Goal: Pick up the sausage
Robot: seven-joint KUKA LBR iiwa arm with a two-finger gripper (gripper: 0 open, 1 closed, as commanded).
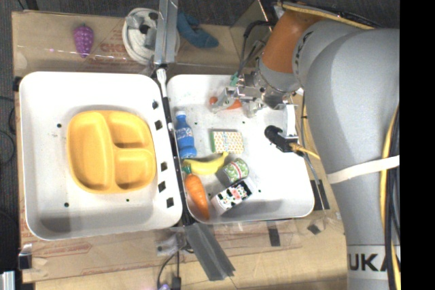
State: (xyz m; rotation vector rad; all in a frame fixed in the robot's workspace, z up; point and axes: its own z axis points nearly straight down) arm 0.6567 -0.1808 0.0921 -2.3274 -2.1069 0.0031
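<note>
1. The tool (239, 93) is seen low over the upper part of the right shallow white plastic bin (299, 197); whether it is spread or closed cannot be told.
2. The small reddish-orange sausage (223, 102) lies at the tool's tip, on the bin floor.
3. Contact cannot be confirmed; the tool is best centred across the sausage before closing.
4. A straight lift is advised, well apart from the blue plastic bottle (183, 135).

Even overhead light; the white bins (88, 88) glare slightly, soft shadows pool inside their walls, overall mildly blurry.
</note>
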